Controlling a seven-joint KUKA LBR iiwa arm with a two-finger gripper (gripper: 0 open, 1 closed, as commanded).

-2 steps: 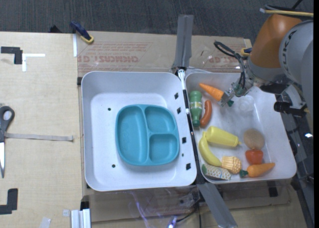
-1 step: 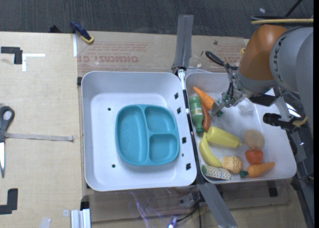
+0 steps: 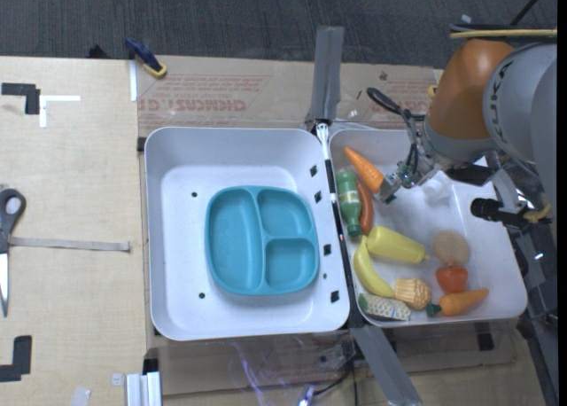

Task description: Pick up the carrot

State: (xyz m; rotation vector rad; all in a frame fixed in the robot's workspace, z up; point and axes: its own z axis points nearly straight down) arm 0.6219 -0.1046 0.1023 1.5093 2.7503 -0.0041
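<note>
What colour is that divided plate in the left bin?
The three-compartment plastic plate is teal blue, clearest in the camera view.

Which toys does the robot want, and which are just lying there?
For the job: carrot in the right bin; hand beside it.

Just lying about: second carrot, green bottle, banana, corn, tomato, blue plate, scissors.

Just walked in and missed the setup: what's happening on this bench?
A grey robot arm with an orange band reaches into the right-hand white bin, which holds toy food. Its two-finger gripper sits low beside the orange carrot near the bin's upper left corner, but nothing shows between its fingers. A second orange carrot lies at the bin's lower right. The left white bin holds a teal divided plate.
</note>
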